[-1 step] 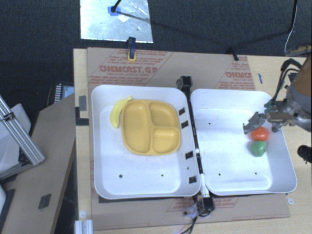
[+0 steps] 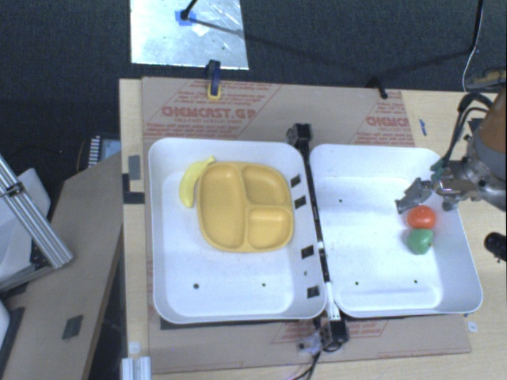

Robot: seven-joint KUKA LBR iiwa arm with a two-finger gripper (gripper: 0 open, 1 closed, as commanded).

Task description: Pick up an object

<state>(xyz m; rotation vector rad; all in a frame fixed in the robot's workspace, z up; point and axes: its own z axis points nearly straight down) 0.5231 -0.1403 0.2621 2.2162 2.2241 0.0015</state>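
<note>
I take the black divider (image 2: 313, 212) between the two white bins as my mark, and I start at the near edge of the bench. At the divider's near end some dark cables (image 2: 325, 340) bunch up on the brown board (image 2: 238, 105) under the bins.

Right of the divider, in the right bin (image 2: 380, 291), a green piece (image 2: 420, 241) lies near the far-right wall, well away from the divider. Touching it on the far side sits an orange-red piece (image 2: 421, 217), shaped like a tomato. The gripper (image 2: 424, 192) hangs just over that orange-red piece, on its far side, reaching in from the right. I see one grey finger (image 2: 410, 193) pointing toward the divider, but I cannot tell whether the fingers stand apart or together, and I see nothing held between them.

Left of the divider, in the left bin (image 2: 170, 283), a yellow sectioned plate (image 2: 242, 206) lies near the middle. A yellow banana (image 2: 190, 182) lies against the plate's far-left rim, on the side away from the divider.

Beyond the divider's far end, a yellow clamp (image 2: 214, 81) grips the board's far edge, and a shiny metal sheet (image 2: 188, 22) lies on the dark floor past it.
</note>
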